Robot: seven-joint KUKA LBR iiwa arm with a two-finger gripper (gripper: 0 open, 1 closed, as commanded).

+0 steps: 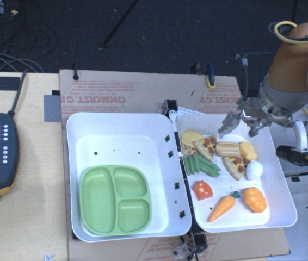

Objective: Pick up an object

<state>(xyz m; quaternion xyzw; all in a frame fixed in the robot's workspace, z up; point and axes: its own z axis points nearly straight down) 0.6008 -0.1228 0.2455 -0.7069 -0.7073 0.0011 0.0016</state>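
Because the toy food is crowded in the right bin [284, 211], the gripper [240, 122] hangs above that bin's far edge with fingers spread, holding nothing. The nearest items, a hot dog [229, 148] and pizza slice [207, 144], lie just below it; the green plate [116, 200] occupies the left bin [88, 129].

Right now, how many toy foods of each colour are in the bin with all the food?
Orange: 2, carrot and pepper
Red: 1, strawberry
Green: 1, beans
White: 1, egg
Yellow or tan pieces, pizza slices among them, piled too close to count: roughly 5
Total: about 10
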